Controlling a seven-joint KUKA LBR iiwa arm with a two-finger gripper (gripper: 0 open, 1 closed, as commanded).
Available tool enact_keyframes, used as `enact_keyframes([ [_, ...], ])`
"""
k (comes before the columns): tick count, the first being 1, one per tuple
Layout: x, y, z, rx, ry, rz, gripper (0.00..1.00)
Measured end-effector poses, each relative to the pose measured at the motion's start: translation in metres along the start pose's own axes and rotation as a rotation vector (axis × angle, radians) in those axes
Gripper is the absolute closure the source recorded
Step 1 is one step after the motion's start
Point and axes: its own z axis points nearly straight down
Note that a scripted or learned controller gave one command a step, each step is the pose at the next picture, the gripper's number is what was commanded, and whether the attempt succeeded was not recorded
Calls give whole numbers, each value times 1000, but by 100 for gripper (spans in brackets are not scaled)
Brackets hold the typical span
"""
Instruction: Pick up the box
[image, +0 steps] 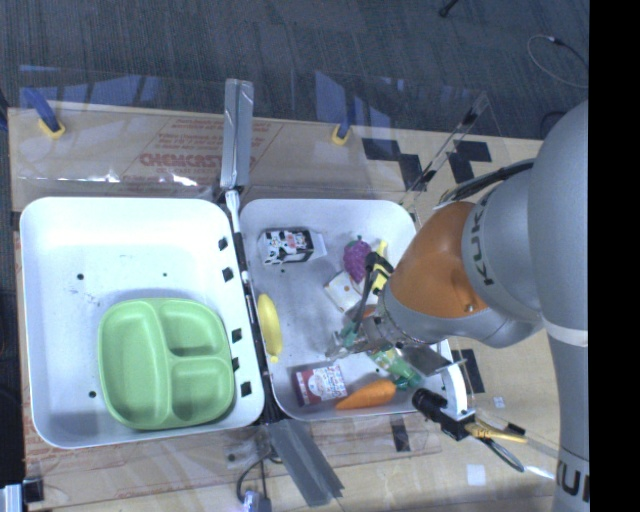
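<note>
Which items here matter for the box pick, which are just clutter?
Job:
- black-and-white box, far end of the right bin
- claw, low over the right bin's middle

Lying about:
- banana
- carrot
- red-and-white packet
- purple item
- green divided plate in the left bin

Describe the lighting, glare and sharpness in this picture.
Camera view: even, soft overhead light; the left bin is washed out along its upper wall, the green tray casts a faint shadow, the clear sheet behind the bins shows pale reflections, and the arm looks slightly soft.
</note>
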Motion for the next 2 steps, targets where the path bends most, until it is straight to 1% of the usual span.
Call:
enact_keyframes([
  [1,0,0,0,0,0,0,0],
  [2,11,1,19,-2,-2,-84,0],
])
